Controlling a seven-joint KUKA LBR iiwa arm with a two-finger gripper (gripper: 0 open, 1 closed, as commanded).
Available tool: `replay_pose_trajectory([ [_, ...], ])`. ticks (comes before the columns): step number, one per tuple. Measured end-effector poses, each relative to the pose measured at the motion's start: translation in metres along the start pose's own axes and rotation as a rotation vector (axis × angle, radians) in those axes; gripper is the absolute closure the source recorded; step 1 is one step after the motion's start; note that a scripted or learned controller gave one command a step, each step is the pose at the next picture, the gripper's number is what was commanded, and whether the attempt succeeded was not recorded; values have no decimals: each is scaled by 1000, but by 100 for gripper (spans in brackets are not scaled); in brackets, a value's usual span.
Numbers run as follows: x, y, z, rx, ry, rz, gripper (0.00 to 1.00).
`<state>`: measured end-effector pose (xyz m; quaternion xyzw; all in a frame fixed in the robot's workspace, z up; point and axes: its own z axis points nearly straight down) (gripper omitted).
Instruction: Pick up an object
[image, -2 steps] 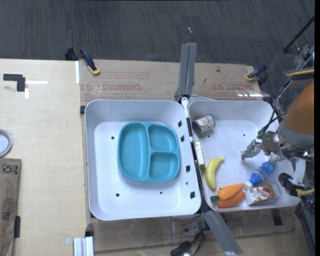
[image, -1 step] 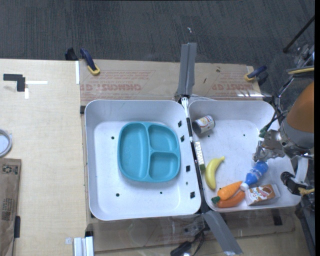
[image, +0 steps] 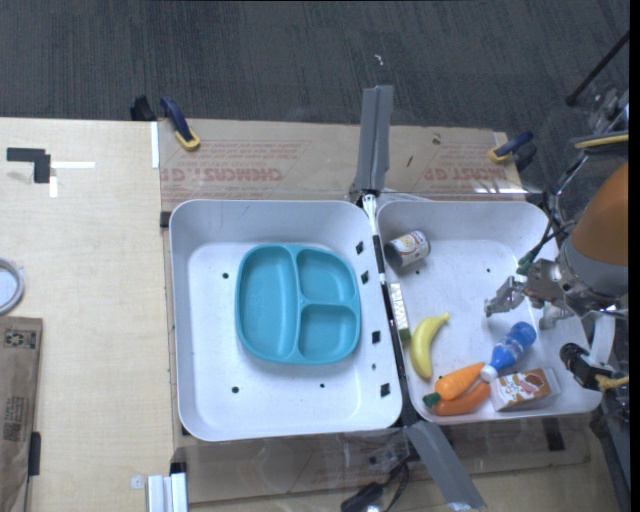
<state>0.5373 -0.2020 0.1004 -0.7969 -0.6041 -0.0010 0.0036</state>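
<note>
Perhaps open jaws (image: 518, 293) — arm (image: 605, 235) edge-cropped

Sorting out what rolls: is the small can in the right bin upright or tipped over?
Tipped over. The can lies on its side near the right bin's back left corner, its round end facing right.

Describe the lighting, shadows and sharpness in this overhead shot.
Camera view: even, soft light, with no hard glare on the white bins; the blue tray casts a faint shadow, and the can a darker one; the banana and carrot are fairly sharp, while the gripper at the right looks slightly soft.
</note>
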Motion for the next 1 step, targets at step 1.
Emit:
replay_pose_trajectory([
  [1,-1,0,-9,1,-1,2,100],
])
